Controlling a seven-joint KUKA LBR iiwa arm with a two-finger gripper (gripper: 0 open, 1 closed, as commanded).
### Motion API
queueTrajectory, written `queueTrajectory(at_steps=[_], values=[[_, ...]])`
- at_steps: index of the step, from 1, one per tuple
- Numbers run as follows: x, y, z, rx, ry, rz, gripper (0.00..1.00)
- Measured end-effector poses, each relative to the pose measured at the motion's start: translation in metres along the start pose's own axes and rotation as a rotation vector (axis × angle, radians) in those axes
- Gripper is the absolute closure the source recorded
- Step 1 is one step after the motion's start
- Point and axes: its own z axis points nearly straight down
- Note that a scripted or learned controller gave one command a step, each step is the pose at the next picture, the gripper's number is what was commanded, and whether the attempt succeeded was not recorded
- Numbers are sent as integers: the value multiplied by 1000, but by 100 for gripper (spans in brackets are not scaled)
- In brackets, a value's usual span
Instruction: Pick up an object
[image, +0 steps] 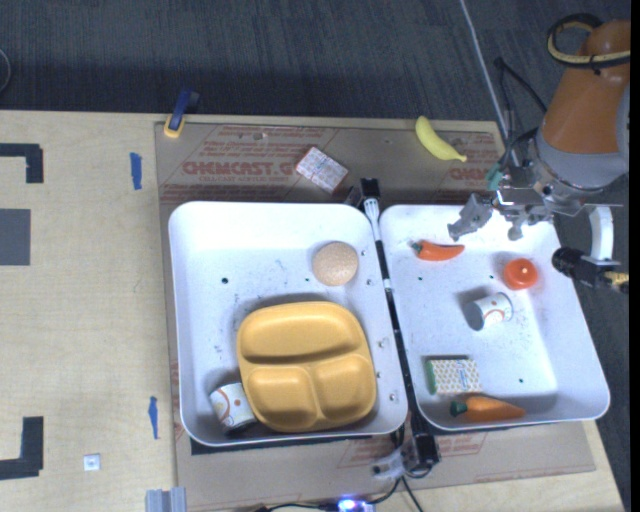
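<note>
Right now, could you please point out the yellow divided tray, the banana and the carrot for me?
Yellow divided tray (303, 365), camera view, on the ridge between its compartments.
Banana (437, 140), camera view, on the middle of its curve.
Carrot (492, 407), camera view, on its orange body.

This is a robotics lab, set up for grasping trials rather than any home or kitchen. A pale wooden bench (80, 330) carries two shallow white bins (190, 300) side by side on flattened printed cardboard (250, 160), with black and blue tape marks (135, 170) near its left edge. A grey industrial arm with an orange band (585, 100) reaches in at the right edge, cables trailing. The bins hold toy-like test items (a plastic carrot (485, 407), a yellow divided tray (305, 365), small balls). Dark carpet (300, 50) lies beyond the bench's far edge.
</note>
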Motion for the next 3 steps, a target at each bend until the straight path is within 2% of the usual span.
queueTrajectory(at_steps=[1, 2, 3], values=[[19, -8, 119, 1, 0, 0, 0], [14, -66, 141, -4, -2, 1, 0], [19, -105, 141, -3, -1, 1, 0]])
